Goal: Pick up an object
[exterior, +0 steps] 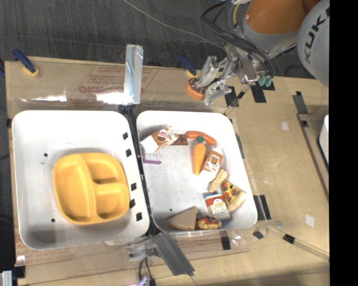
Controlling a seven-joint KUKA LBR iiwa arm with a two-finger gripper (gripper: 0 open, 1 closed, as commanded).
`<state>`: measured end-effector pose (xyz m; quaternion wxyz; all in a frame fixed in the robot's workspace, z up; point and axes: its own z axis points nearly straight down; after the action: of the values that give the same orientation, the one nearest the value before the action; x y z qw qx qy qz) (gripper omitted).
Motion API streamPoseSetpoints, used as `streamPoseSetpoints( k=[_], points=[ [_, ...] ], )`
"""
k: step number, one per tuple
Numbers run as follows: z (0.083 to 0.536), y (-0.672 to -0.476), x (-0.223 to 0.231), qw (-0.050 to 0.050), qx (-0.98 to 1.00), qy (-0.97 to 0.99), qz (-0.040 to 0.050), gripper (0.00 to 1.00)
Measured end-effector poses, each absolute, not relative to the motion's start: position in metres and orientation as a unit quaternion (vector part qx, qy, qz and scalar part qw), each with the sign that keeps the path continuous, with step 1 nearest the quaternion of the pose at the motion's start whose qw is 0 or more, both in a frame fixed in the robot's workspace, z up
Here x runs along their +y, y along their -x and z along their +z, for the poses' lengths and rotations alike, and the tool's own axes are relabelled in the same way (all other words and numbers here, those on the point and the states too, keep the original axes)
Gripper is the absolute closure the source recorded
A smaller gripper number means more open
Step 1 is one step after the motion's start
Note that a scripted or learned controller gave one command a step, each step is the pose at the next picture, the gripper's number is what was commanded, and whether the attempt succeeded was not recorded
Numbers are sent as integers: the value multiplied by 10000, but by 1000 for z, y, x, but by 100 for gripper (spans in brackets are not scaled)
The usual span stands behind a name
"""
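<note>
White bins (22,134); tan tabletop (279,162). Yellow divided tray (89,187). Orange carrot (199,157), green at its top. Red-orange sausage (200,136). Pizza slice (232,195), yellow with red spots. Tan wedge (183,219). Red-and-white carton (217,206). My arm (274,17): grey, orange band. My hand (221,78): silver metal.

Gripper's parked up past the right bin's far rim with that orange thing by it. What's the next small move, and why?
Probably lift slightly to test the grasp. The gripper sits beyond the right bin's far rim, with a small orange donut-like toy at its fingertips, but whether it is actually pinched cannot be told. If the toy stays behind, the carrot lies open in the bin.
</note>
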<state>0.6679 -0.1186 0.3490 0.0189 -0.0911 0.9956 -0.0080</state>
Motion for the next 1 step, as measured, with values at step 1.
streamPoseSetpoints(
  k=[1],
  points=[
    [360, -669, -118, 210, 9955, 919, -89, 100]
  ],
)
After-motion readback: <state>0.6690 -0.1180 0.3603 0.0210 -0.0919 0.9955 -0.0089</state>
